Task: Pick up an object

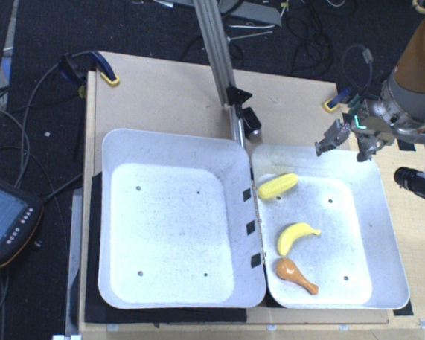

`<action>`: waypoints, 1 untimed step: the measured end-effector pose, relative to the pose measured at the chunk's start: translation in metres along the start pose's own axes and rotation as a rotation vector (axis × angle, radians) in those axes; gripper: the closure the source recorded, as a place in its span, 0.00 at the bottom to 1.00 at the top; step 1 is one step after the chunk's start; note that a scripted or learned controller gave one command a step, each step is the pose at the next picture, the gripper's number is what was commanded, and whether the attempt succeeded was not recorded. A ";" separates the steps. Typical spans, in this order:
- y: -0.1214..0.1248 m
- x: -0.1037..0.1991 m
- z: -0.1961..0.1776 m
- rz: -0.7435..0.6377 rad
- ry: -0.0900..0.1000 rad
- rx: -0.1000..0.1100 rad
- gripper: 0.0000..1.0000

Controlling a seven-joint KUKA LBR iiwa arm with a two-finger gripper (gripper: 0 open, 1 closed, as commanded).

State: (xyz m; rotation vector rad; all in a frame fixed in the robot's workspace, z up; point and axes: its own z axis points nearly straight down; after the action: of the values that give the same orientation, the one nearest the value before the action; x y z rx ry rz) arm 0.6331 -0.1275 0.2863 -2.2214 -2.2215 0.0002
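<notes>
Currently my pincer (pixel 347 143) hangs released and empty above the far rim of the right bin (pixel 387 220), so nothing is picked yet: corn cob (pixel 277 185), banana (pixel 296 236) and drumstick (pixel 296 275) lie below-left of it.

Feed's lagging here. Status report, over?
Gripper open, holding nothing, above right bin's far edge. Corn, banana, orange gourd untouched. Path clear.
</notes>
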 end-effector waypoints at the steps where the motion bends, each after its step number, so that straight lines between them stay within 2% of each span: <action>1: 0.000 0.000 0.000 0.000 0.000 0.000 0.00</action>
State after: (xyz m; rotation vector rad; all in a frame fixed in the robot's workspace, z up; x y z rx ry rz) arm 0.6331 -0.1275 0.2862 -2.2213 -2.2215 0.0002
